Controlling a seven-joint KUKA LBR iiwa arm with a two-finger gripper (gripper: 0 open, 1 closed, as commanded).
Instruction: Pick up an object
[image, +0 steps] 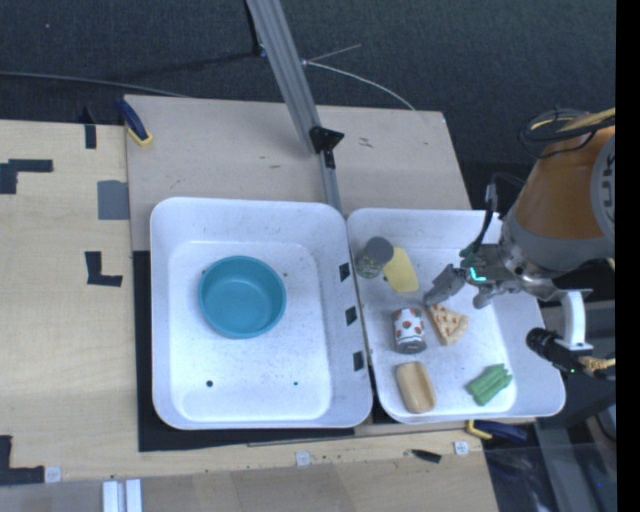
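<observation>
Plastic bins on a wooden bench

The two white bins (250, 225) look like smooth plastic with tiny dark specks; the blue bowl (242, 296) looks smooth and a bit shiny; the bench (60, 330) looks like pale matt wood.

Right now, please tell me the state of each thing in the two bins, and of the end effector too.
Blue bowl: upright, alone in the left bin.
Grey cup: on its side, right bin.
Yellow piece: lying beside the cup.
Red-and-white can: lying in the bin.
Pizza slice: flat.
Bread roll: flat.
Green piece: flat.
End effector: above the right bin, holding nothing visible.
</observation>
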